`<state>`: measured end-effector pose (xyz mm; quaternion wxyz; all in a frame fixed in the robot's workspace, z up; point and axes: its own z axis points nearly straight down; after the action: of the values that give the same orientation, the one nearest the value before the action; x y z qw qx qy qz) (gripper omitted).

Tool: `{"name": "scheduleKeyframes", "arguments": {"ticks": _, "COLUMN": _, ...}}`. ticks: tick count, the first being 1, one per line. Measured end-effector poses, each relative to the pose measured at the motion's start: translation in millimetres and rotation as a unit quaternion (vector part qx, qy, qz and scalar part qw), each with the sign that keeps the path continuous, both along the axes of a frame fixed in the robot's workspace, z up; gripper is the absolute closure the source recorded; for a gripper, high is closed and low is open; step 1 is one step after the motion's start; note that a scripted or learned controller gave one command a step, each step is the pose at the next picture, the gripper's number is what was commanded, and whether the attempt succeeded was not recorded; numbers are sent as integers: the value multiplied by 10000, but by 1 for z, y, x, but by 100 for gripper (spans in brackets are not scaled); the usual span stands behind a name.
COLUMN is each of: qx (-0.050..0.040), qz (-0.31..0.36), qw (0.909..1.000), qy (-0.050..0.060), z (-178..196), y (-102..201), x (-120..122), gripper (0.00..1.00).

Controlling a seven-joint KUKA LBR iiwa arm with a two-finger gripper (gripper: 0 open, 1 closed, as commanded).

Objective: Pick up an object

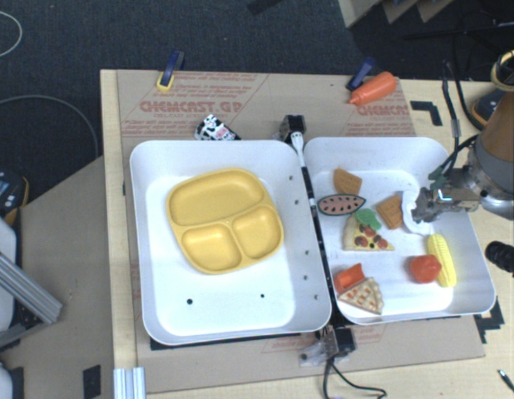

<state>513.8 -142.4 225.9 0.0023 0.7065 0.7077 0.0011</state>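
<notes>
The right bin point(407, 152) holds several toy foods: a brown toast piece point(347, 181), a watermelon slice point(340, 204), a pizza slice point(367, 238) with a green bit point(369, 219) on top, a brown wedge point(392, 211), a yellow corn cob point(441, 258), a red tomato point(423, 268), a red chunk point(349, 275) and a waffle wedge point(363, 297). My gripper point(425, 208) hangs low over the right side of this bin, just right of the brown wedge and above the corn cob. Nothing shows in its grasp.
The left bin point(157, 306) carries a yellow divided plate point(224, 220). On the bench behind the bins lie an orange carrot toy point(373, 88), a black-and-white item point(215, 129) and a blue-yellow clamp point(168, 71). Cables run near the arm at the right.
</notes>
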Motion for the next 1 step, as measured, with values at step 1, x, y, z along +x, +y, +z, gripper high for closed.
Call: {"name": "scheduleKeyframes", "arguments": {"ticks": 1, "qx": 7, "qz": 19, "qw": 10000, "qy": 10, "z": -11, "y": 45, "x": 22, "gripper": 100}}
